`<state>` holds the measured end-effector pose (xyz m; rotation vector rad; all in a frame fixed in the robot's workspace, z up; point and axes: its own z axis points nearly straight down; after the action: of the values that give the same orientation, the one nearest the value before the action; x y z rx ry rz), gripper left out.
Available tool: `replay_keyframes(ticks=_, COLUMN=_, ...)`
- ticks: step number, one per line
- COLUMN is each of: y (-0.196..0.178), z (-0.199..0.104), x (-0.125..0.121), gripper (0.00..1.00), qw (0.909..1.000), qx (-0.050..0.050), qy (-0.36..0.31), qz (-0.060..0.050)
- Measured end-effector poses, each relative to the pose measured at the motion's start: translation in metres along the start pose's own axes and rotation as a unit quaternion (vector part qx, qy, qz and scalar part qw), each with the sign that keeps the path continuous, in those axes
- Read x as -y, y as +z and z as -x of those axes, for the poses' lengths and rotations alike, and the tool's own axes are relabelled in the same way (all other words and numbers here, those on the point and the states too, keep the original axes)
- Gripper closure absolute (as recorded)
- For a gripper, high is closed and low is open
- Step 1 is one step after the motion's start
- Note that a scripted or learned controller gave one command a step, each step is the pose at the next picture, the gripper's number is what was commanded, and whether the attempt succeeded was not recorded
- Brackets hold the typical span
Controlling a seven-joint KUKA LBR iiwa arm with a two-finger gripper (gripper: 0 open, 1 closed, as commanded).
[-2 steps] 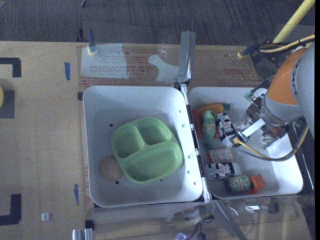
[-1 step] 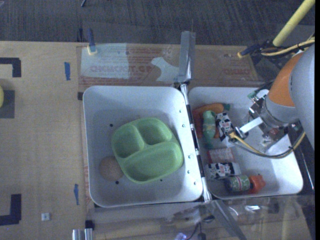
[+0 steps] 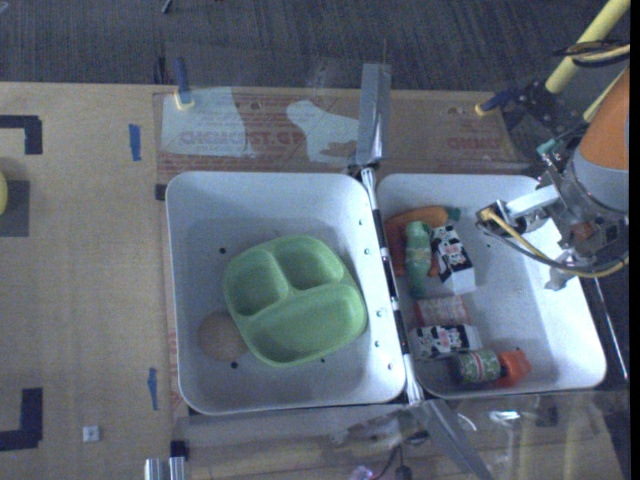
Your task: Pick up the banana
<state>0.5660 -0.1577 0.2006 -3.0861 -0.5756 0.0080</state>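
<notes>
My gripper (image 3: 578, 250) hangs over the right edge of the right bin (image 3: 560, 338), under the grey wrist with its orange band and a loop of cable. It is apart from the objects in that bin, which lie along the bin's left side. These are an orange carrot-like piece (image 3: 420, 216), a green bottle (image 3: 417, 258), a cow-patterned carton (image 3: 452, 258), a pink packet (image 3: 441, 311), a second cow-patterned carton (image 3: 443, 340) and a green can (image 3: 478, 367) with an orange piece (image 3: 512, 364) beside it. Nothing shows between the fingers.
The left bin (image 3: 200, 218) holds a green divided plate (image 3: 294, 298) with a tan round object (image 3: 220, 336) at its lower left. A small yellow thing (image 3: 2, 194) is cut off at the bench's far left edge. A metal divider (image 3: 372, 128) stands behind the bins.
</notes>
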Motion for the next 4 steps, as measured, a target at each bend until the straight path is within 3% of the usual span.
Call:
replay_keyframes(ticks=1, y=0.086, z=-0.018, x=0.041, gripper=0.00, qw=0.9995, qx=-0.012, qy=0.027, qz=0.008)
replay_keyframes(ticks=2, y=-0.006, z=-0.042, x=-0.016, gripper=0.00, qw=0.9965, qx=-0.001, qy=0.083, qz=0.000)
replay_keyframes(ticks=3, y=0.115, z=-0.058, x=0.039, gripper=0.00, qw=0.9969, qx=-0.002, qy=0.078, qz=0.001)
replay_keyframes(ticks=4, y=0.052, z=-0.053, x=-0.020, gripper=0.00, qw=0.9974, qx=-0.001, qy=0.071, qz=0.000)
